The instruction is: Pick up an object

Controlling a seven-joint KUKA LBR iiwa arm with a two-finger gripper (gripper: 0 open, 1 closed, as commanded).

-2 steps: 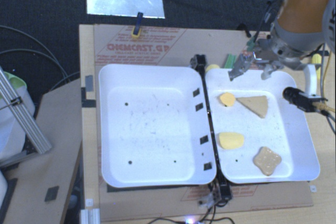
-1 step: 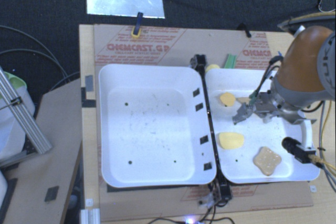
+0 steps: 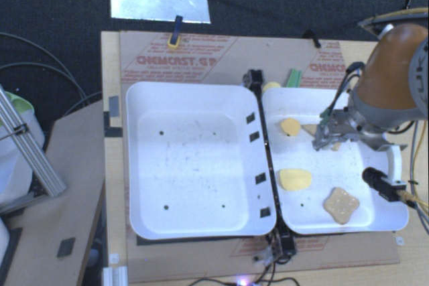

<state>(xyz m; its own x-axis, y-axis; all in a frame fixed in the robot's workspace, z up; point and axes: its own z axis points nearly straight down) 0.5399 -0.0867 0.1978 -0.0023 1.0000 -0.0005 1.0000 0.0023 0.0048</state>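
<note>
Low over the right bin (image 3: 375,214) the gripper (image 3: 327,139) is seen, carried in by the grey arm (image 3: 395,87) with its orange band; whether anything is gripped cannot be told, since the tip is small and dark against the white floor. Just beside the gripper, towards the divider (image 3: 267,151) between the two bins, a small round yellow piece (image 3: 290,126) is found, and a thin tan scrap (image 3: 310,129) is seen between that piece and the gripper, nearly touching it. Nearer the camera than the gripper, a larger yellow lump (image 3: 295,179) is laid on the same floor, and a tan biscuit-shaped piece (image 3: 341,204) is set towards the bin's near right corner. All loose pieces are gathered in this bin, which is judged to be why the gripper is lowered here. Beyond the divider, the left bin (image 3: 144,211) is left bare of such pieces.
</note>
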